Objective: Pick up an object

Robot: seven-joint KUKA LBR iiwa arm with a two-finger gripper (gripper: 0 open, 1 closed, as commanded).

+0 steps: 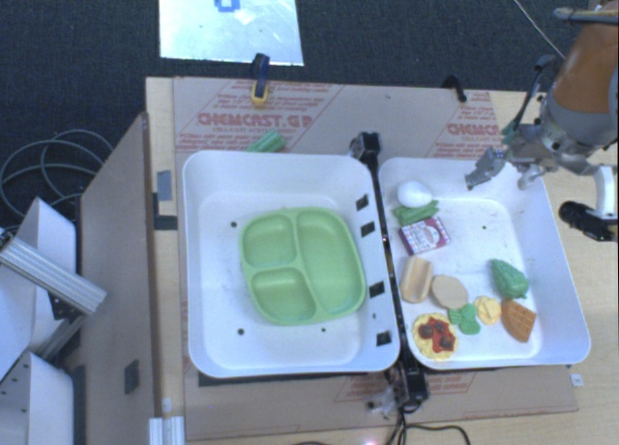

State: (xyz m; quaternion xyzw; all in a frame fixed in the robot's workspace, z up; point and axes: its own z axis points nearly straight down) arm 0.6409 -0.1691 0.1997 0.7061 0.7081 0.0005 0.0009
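I see the two-finger gripper (504, 170) with its fingers apart and nothing between them, over the far rim of the right white bin (559, 240); the small toy food pieces (455, 293) lie along the bin's left and near side; bare floor stays under the gripper.

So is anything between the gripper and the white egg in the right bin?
Nothing visible. The gripper sits above the right bin's far rim, and the egg lies to its left in that bin's far left corner. Only bare bin floor lies between them. A green piece touches the egg's near side, off that line.
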